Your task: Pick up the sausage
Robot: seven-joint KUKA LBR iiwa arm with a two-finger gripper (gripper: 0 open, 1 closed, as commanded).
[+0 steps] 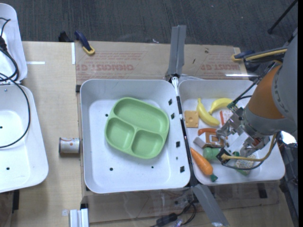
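Cardboard [142,60] under bins reads "CHENGZ", mirrored.

Green plate [137,127] in left bin [90,141], toys right.

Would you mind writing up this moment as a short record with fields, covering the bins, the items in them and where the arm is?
left bin: shallow white bin holding a light green three-compartment plastic plate
right bin: shallow white bin holding toy food
toy food: two yellow plastic bananas, an orange cheese slice, an orange plastic carrot with a green tip
sausage: cannot be picked out among the items under the arm
arm: grey arm with an orange band, reaching in over the right bin
gripper: low over the toy food; grasp cannot be judged
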